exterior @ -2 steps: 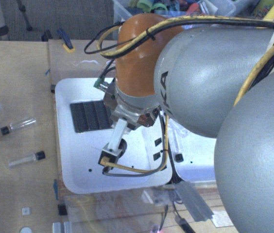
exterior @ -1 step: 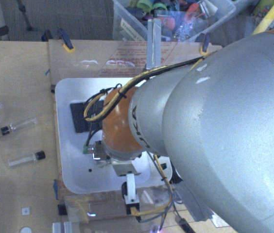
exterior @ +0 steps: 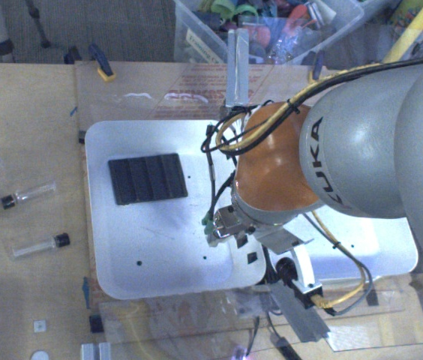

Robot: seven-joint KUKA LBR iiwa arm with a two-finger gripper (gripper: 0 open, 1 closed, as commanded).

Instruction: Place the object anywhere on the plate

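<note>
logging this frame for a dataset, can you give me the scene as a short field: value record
arm: grey KUKA arm with orange band, reaching in from the right above the bins
end effector: low over the seam between the bins, fingers hidden from view
left bin: white bin holding a dark ribbed rectangular plate
plate contents: nothing on it
object held: cannot tell
bench left: small clear vials with black caps
background: clear tub of coloured items

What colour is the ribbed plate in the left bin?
Black plate, seen clearly in the camera view.
</note>
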